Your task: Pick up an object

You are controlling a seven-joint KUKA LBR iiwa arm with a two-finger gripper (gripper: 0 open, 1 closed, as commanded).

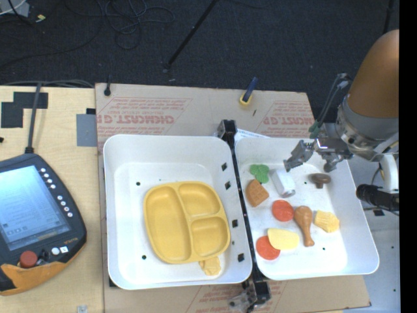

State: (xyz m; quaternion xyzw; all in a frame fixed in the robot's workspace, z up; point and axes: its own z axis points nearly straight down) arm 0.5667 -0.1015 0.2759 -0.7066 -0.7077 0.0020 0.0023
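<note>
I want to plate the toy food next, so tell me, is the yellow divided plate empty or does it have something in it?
Empty. All three compartments of the yellow divided plate in the left bin show bare yellow.

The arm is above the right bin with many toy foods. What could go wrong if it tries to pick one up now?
1. The end effector hovers over the right bin, not clearly aligned with any item, so it may close on nothing.
2. The pieces are crowded: the drumstick lies close to the red slice and the yellow piece, so a descent there may push neighbours or catch two.
3. The grey block lies near the green piece; it may slide away.
</note>
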